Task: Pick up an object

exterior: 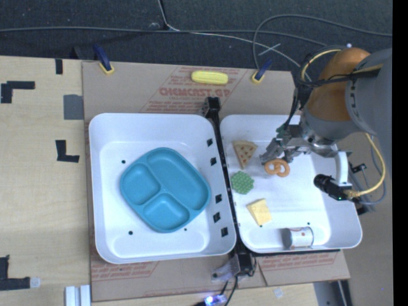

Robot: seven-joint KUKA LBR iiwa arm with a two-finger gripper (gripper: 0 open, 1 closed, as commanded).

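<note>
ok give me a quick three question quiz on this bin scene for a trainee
1. True or false: the blue divided plate lies in the left bin.
2. Which item lies closest to the gripper? A) pretzel B) yellow wedge C) small can
3. Fill in: the yellow banana-like piece rests on the ____, beyond the bins.

Key: 1 true; 2 A; 3 cardboard
</note>
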